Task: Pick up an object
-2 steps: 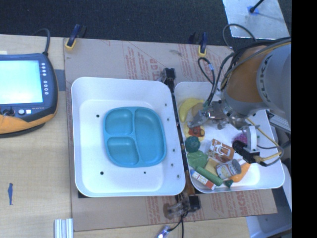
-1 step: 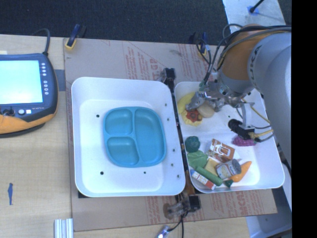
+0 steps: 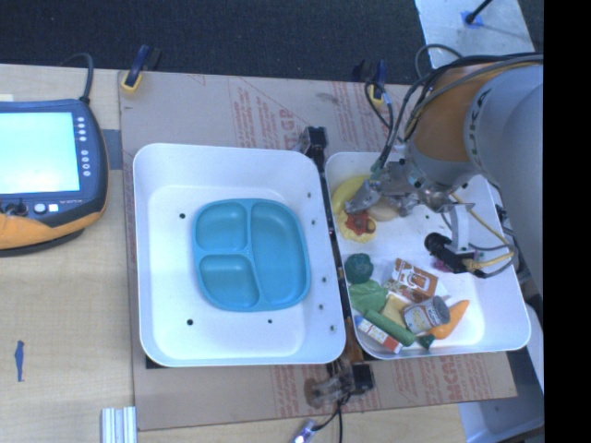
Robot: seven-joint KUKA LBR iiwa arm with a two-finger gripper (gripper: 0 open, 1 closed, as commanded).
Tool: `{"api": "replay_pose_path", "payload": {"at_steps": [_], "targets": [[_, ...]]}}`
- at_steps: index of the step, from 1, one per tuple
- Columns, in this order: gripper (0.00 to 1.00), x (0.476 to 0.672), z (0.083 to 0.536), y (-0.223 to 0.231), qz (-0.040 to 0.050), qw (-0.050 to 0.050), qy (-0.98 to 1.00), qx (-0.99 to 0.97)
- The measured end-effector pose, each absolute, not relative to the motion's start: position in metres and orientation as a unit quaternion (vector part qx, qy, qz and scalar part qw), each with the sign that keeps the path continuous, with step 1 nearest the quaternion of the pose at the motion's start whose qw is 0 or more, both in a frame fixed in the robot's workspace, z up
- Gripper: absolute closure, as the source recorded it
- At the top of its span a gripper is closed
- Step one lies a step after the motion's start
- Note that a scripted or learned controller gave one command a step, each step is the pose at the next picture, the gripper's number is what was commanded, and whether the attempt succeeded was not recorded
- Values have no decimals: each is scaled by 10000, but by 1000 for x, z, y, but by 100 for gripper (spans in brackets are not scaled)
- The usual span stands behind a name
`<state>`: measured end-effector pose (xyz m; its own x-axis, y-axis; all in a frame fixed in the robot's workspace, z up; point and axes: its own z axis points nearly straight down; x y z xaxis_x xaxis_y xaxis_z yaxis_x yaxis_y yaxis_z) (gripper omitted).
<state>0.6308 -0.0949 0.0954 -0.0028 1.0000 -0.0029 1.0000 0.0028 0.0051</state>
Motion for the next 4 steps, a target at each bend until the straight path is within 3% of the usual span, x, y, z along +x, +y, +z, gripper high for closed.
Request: {"api": "replay_pose_path", "payload": {"at_steps": [1, 2, 3, 4], "targets": [[0, 640, 194, -82, 2, 1, 7087, 7056], [0, 569, 123, -113, -29, -20, 7085, 7057], [0, 475, 125, -135, -20, -17, 7087, 7055], [0, 507, 92, -122, -9, 2, 7093, 7049]]}}
